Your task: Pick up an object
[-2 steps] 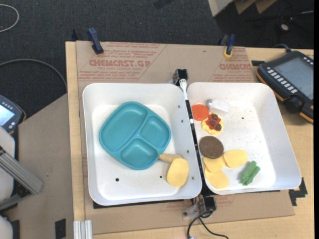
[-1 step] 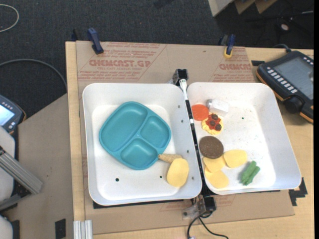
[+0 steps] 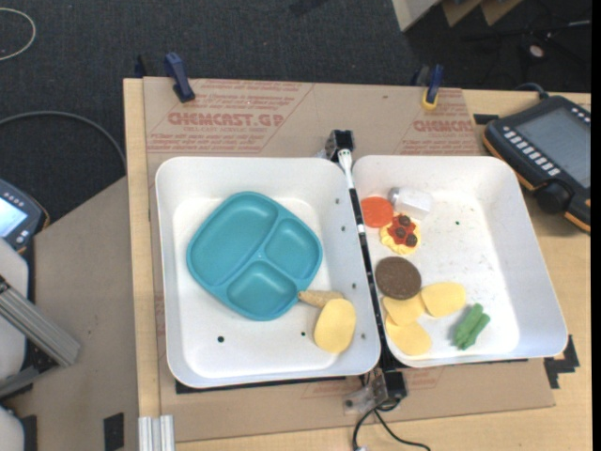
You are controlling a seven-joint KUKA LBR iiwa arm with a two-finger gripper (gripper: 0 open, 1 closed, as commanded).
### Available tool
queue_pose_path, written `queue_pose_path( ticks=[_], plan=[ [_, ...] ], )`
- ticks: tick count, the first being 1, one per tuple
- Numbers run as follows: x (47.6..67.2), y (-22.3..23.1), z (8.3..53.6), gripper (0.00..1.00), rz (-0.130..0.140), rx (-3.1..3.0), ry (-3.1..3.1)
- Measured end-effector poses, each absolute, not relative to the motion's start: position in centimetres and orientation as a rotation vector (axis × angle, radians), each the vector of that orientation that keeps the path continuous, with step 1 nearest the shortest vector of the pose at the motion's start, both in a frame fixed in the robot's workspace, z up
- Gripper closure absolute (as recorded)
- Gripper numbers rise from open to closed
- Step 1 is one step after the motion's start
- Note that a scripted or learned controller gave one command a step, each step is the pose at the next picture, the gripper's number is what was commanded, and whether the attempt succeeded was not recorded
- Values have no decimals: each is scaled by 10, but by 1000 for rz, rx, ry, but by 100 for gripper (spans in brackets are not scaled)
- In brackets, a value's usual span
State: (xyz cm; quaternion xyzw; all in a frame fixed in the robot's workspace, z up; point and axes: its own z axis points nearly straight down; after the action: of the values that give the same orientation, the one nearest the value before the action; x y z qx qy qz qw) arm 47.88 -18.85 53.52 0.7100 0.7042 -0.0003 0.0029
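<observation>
The left bin (image 3: 178,205) holds a teal divided plate (image 3: 254,255) and, at its front right, a yellow pear-shaped piece (image 3: 334,324) with a tan stem (image 3: 317,298). In the right bin (image 3: 488,205), toy foods cluster along the left side: an orange disc (image 3: 377,211), a small white block (image 3: 410,199), a yellow piece with dark red berries (image 3: 403,234), a brown round cookie (image 3: 398,277), two or three yellow slices (image 3: 441,299) (image 3: 408,337), and a green piece (image 3: 470,326).
Both bins rest on a cardboard sheet (image 3: 282,111) clamped at the back by a blue clip (image 3: 177,75) and a yellow-blue clip (image 3: 432,85). A black clip (image 3: 340,143) sits where the bins meet. A control pendant (image 3: 549,153) lies at the right edge.
</observation>
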Motion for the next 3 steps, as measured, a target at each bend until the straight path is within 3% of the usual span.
queue_pose_path(
  ticks=[1,2,3],
  plan=[
    [480,-142,536,100,2,2216,2226],
    [479,-229,535,100,-2,2226,2208],
    [480,-182,536,100,2,2216,2226]
  ],
)
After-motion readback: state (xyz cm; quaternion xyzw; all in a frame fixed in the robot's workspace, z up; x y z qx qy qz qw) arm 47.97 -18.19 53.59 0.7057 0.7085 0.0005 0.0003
